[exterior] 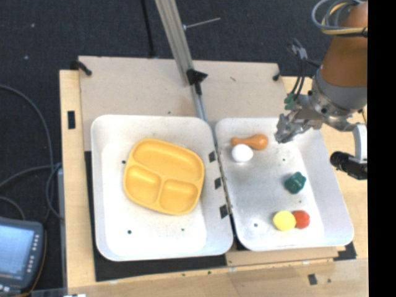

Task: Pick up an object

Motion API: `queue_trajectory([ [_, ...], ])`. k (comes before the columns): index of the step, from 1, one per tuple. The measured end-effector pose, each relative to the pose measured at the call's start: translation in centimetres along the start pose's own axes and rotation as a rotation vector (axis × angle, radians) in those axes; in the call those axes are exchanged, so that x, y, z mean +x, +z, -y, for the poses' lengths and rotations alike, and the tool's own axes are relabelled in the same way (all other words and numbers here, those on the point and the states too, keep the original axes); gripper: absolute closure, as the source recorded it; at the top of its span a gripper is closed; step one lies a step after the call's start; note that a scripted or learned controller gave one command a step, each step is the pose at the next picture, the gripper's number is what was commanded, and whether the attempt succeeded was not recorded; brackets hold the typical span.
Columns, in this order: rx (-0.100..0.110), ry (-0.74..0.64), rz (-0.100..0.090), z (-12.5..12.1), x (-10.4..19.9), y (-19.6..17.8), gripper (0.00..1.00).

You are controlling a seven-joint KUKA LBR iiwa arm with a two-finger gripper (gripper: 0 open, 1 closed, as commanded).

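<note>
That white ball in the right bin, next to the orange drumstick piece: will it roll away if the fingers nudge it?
Probably: the white ball looks round and smooth, so a nudge may roll it. The drumstick touching it might block one side. It looks small, likely light.

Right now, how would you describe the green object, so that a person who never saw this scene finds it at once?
Look at the right white bin, the one without the yellow tray. Along its right side, about halfway down, lies a small dark green block. It lies alone: the yellow ball and red object touch lower down, and the white ball and orange piece lie near the top.
</note>
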State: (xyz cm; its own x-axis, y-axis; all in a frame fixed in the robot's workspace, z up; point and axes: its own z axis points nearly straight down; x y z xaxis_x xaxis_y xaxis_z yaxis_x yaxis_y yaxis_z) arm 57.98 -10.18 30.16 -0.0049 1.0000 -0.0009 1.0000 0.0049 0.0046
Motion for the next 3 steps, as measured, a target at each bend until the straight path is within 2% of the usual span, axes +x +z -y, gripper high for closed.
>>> queue_trajectory([
  [2,0.005,-0.001,-0.001,-0.7,9.5,0.7,1.00],
  [3,0.007,-0.002,-0.002,-1.5,15.4,2.4,1.00],
])
